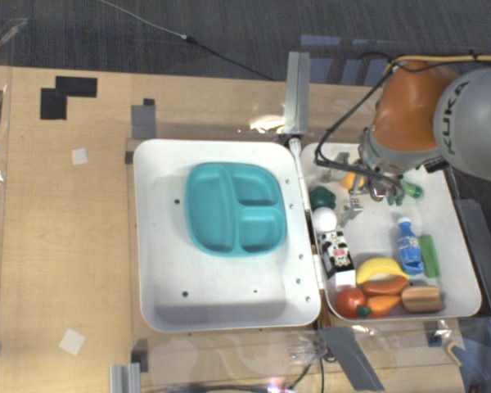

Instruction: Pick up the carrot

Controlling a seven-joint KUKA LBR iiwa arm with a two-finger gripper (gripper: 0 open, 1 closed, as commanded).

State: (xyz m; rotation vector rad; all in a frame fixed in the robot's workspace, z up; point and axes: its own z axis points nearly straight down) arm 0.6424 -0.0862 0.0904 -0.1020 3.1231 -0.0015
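Barely begun, judging by the layout. Seems to be the carrot, that orange tapered plastic carrot (383, 305) lying flat at the near end of the shallow white right-hand bin (454, 219), tucked between a round red toy tomato (349, 301) and a brown loaf-shaped block (421, 299), with a reddish-orange oblong piece touching it from above and a curved yellow toy banana (380, 268) just beyond that. Hovers at the far end of the same bin, well apart from that cluster, the grey two-finger gripper (368, 193) under the orange-banded wrist, near a dark green lump (322, 196) and a small white ball (324, 219). Cannot tell whether spread or pressed together — too much dark hardware and cable in the way. Nothing visibly pinched, so no grasp to count as done. Also worth noting a small orange scrap just beside the tool, too hidden to identify; possibly another orange toy. Left to do, on this reading: travel toward the near end of the bin, line up over the carrot, descend among crowded neighbours, close, and lift clear — essentially the whole job. No part played by the teal divided plastic plate (233, 207) sitting in the white left-hand bin (159, 244).
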